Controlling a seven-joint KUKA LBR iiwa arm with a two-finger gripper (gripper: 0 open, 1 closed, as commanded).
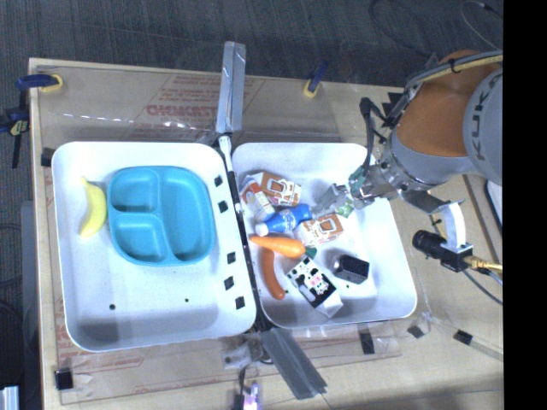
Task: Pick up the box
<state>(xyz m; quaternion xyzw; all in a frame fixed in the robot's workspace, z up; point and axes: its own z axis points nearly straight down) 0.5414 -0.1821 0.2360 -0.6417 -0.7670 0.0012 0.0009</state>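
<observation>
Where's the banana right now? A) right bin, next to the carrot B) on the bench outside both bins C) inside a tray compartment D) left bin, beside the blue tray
D: the banana lies on the floor of the left bin, just off the outer edge of the blue divided tray, not in any compartment; the carrot sits in the right bin.

A yellow banana (92,207) lies beside a blue divided tray (161,213) in the left bin (128,314), while the right bin (389,289) holds an orange carrot (277,245), a sausage (273,276) and a blue bottle (286,220).
</observation>
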